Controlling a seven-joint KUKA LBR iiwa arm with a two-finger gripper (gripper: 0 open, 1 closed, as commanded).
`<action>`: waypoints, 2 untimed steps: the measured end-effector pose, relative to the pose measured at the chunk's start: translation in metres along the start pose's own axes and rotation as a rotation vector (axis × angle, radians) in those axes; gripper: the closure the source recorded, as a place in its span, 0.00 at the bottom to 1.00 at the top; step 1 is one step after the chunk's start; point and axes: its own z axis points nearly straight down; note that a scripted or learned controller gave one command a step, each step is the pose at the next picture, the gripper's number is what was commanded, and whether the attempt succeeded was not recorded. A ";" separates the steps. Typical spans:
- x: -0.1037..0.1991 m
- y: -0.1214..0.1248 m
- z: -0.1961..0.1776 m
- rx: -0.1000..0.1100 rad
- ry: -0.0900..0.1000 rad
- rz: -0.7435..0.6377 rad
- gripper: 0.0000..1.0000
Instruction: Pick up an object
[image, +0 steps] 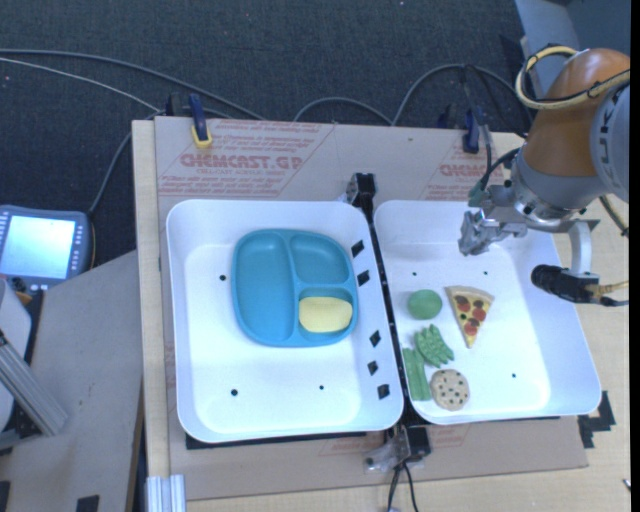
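Camera view puts my pincer (478, 236) above the upper part of the right white bin (560, 380), nothing between its tips; whether they are apart or together I cannot tell. Below it lie a triangular pizza-slice toy (468, 312), a round green toy (424, 303), green pea pods (433, 346) and a cookie (450, 389), loosely clustered, probably for easy picking. Across the divider, the left white bin (200, 380) holds a blue compartment tray (262, 300) with a yellow piece (325, 314).

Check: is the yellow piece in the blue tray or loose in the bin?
In the tray: the yellow piece lies inside the blue tray's lower right compartment.
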 end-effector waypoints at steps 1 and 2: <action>0.000 0.001 -0.037 0.000 0.000 0.000 1.00; 0.054 -0.020 -0.046 0.008 0.004 -0.005 1.00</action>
